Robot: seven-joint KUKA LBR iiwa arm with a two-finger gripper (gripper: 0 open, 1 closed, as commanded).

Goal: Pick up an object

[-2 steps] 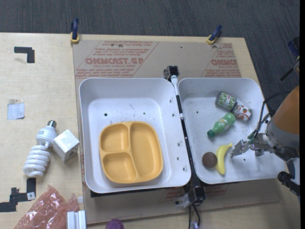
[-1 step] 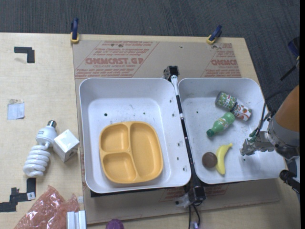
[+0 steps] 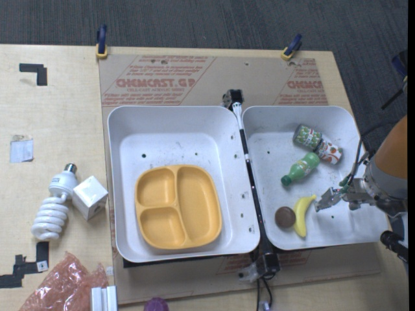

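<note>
Gripper [image 3: 326, 199] low in right bin [image 3: 343, 118], just right of banana [image 3: 302, 215] | finger state: cannot tell | holds nothing visible | advice: centre over banana's middle, straddle it across its width, avoid brown ball [image 3: 284, 217] beside it, then descend.

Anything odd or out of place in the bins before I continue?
Nothing spilled or damaged. The can and green bottle lie on their sides in the right bin, beside the banana.
</note>
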